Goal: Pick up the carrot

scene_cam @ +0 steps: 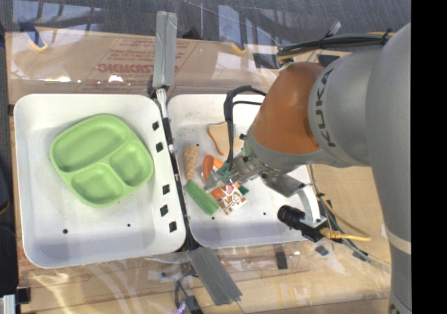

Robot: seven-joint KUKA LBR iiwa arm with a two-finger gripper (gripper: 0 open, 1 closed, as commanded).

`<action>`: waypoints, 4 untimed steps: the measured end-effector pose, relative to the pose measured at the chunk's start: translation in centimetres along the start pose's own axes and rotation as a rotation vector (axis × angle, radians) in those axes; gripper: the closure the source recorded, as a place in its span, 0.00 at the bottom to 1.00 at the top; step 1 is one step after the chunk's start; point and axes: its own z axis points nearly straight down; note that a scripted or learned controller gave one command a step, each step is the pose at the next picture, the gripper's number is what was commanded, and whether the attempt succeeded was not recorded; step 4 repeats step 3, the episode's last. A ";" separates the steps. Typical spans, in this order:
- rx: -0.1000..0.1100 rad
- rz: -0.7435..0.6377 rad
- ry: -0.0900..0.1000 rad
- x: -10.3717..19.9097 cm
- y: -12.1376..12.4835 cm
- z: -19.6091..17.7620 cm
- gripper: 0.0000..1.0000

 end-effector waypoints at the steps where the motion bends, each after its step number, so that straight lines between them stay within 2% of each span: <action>1: -0.001 0.382 0.000 7.5 1.2 0.1 1.00; 2: 0.002 0.068 -0.001 14.1 3.4 0.1 1.00; 3: 0.004 -0.019 0.000 11.2 2.4 0.1 1.00; 4: 0.004 -0.019 0.000 11.2 2.4 0.1 1.00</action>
